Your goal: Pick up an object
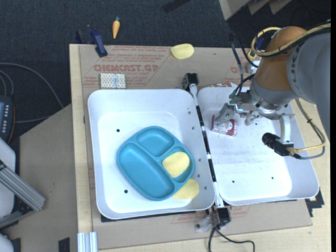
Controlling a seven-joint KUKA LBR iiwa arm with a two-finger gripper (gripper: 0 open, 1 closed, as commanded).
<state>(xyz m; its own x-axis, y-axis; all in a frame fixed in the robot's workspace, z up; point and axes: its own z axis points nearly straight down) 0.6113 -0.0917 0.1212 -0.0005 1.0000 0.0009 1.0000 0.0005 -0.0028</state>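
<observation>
Robot arm reaches for a small packet in the right bin

At lower left, a blue divided plate (152, 161) carrying a yellow piece (176, 163) sits in the left bin (105, 114); right of centre, a red-and-white packet (224, 126) lies flat in the upper left of the right bin (252, 188). The gripper (229, 113) hangs just above it, its state impossible to tell from here. The packet looks light, thin and probably crinkly, likely best pinched across its narrow width, near an edge.
</observation>
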